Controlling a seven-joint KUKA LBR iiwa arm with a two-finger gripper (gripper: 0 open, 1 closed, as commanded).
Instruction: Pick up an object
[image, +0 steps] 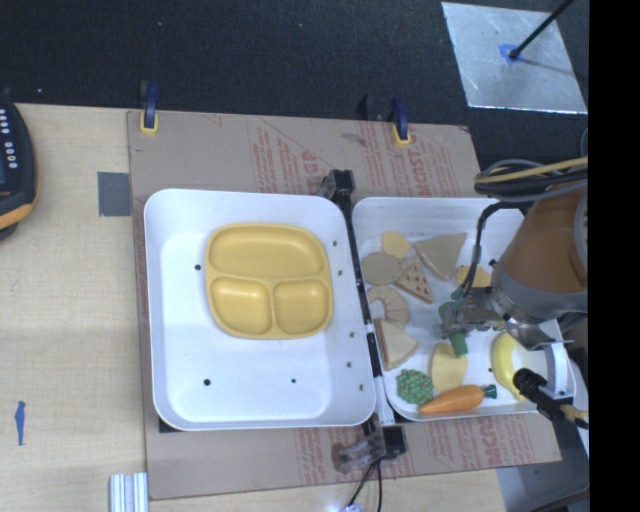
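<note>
Gripper low in right bin, frame right; can't tell how far open or if anything held.
Targets packed close: cheese block, carrot, broccoli, bread pieces.
Risk, my guess: crowding → nudge neighbour, pinch two, or slip.
Yellow tray in left bin, well apart.
Red print on cardboard, unreadable.

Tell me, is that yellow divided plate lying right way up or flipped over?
Right way up. The yellow plate lies flat in the left bin with its three hollow compartments facing the camera.
</note>
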